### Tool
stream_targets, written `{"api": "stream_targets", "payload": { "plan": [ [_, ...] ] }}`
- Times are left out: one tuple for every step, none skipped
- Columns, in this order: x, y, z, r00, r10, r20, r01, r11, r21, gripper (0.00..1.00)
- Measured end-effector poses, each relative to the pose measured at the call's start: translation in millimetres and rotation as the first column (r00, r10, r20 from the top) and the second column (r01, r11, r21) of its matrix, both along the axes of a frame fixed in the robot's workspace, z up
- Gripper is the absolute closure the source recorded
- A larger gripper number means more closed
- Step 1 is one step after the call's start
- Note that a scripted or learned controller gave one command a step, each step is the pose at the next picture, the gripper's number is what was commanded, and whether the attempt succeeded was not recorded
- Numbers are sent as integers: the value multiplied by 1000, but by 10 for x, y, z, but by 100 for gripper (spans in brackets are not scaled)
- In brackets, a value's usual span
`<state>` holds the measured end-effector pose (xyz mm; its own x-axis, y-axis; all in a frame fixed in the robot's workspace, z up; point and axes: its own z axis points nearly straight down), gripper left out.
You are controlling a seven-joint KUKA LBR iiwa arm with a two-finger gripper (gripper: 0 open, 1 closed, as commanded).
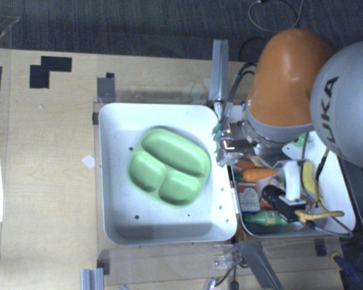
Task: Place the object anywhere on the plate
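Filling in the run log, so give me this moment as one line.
arm: over right bin | toys: in right bin, carrot near left edge | green plate: in left bin, nothing on it | placement: not yet done

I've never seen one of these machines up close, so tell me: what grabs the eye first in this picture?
First the big grey arm with its orange band, filling the upper right and leaning over the right bin. Next the green plate with three compartments, lying alone in the middle of the left white bin. Then the jumble in the right bin: a carrot, a banana and other small items packed close together.
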<state>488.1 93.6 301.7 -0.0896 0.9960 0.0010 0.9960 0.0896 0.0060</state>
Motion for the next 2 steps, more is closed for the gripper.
{"api": "stream_targets", "payload": {
  "plan": [
    [50, 765, -608, 965, 262, -2, -262, 965, -1, 100],
    [50, 763, -608, 965, 262, -3, -262, 965, -1, 0]
  ]
}}
